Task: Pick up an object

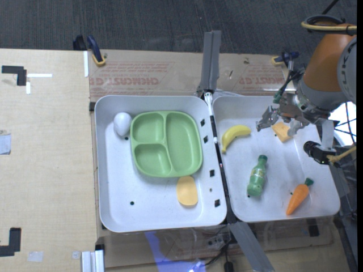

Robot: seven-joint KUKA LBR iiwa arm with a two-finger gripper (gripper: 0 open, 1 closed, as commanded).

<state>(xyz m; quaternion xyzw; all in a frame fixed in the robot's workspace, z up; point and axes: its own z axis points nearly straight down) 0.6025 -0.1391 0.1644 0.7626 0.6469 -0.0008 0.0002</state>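
Gripper [280,123] is positioned over the rear of the right bin [326,208], fingers spread, with a cheese wedge [281,132] seen between them; whether it is actually gripped cannot be told. A banana [234,135] lies just left of it, a green bottle [257,177] and carrot [298,197] nearer the front. In the left bin [113,208] are seen a green tray [166,144], a white egg [122,122] and an orange oval piece [187,191].

arm [334,67]: rounded grey housing with a broad orange band above the wrist | cable: black loop on top of the orange section | wrist: grey metal block, small green mark on its side | gripper [281,122]: two thin grey metal fingers
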